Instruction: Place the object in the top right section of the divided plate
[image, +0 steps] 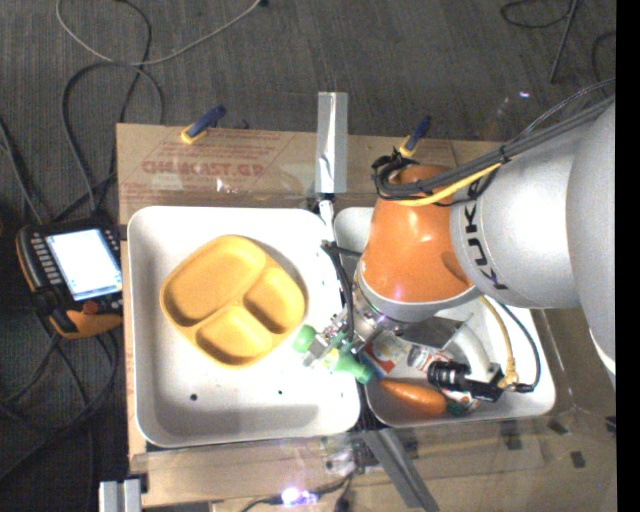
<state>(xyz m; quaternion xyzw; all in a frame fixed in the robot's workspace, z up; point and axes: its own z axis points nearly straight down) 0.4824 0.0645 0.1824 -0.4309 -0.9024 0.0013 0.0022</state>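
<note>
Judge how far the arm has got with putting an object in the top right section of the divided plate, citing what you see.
Done: nothing has been delivered; all sections of the yellow divided plate in the left bin look bare. In hand: the gripper sits low at the wall between the bins, beside a small green object; a grip cannot be confirmed. Left: securing an object, carrying it to the top right section, releasing. An orange carrot-like item lies in the right bin.

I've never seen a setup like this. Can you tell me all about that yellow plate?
The divided plate is a yellow-orange, rounded dish that looks like plastic, moulded into three sections: one large and two smaller. It lies flat and right side up, turned at an angle, on the floor of the left white bin. Its sections hold nothing. A green object lies just beside its lower right edge.
</note>
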